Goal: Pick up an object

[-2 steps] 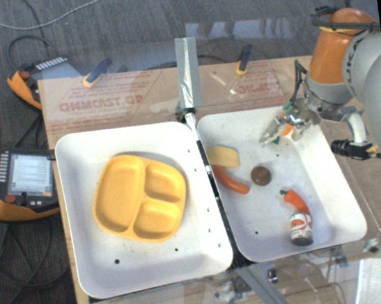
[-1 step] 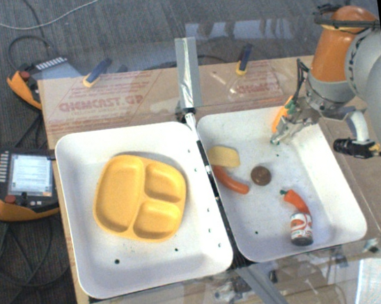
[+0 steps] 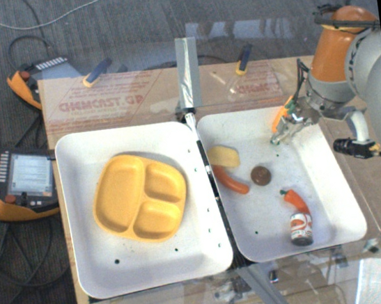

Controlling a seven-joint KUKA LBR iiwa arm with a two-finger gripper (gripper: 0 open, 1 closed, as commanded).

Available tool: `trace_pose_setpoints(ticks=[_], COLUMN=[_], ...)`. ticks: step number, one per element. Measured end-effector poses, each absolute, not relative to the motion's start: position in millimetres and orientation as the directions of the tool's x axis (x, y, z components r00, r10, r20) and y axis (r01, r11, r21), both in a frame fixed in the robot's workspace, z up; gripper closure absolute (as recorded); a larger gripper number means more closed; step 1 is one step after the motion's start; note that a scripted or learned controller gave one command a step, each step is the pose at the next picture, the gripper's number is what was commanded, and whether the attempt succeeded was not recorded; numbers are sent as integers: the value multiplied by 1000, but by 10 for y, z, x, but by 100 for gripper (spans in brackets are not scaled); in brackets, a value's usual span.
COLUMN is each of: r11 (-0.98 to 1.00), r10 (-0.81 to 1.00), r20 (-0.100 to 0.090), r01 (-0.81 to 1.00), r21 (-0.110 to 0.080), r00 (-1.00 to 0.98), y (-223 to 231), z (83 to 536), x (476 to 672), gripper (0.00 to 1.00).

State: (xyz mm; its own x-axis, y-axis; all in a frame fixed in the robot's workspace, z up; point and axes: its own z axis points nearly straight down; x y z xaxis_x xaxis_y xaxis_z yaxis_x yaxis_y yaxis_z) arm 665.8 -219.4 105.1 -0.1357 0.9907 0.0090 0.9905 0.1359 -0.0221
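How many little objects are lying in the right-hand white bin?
5, counting what shows: a yellow block at the upper left, an orange sausage below it, a brown disc mid-bin, an orange carrot lower right, and a small can near the front edge.

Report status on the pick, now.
Gripper over right white bin's upper part, holding something small and orange. Orange sausage, round brown disc, pale yellow block, small can lie loose below. Nothing blocking.
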Motion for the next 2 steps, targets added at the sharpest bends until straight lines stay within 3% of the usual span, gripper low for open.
trace_pose_setpoints(ticks=[1, 2], r11=[272, 161], r10=[962, 987], r20=[3, 6], r01=[962, 987], r21=[-6, 1], r00=[-272, -161], y=[-2103, -2187], z=[1176, 920], x=[6161, 6330], gripper=[0, 0])
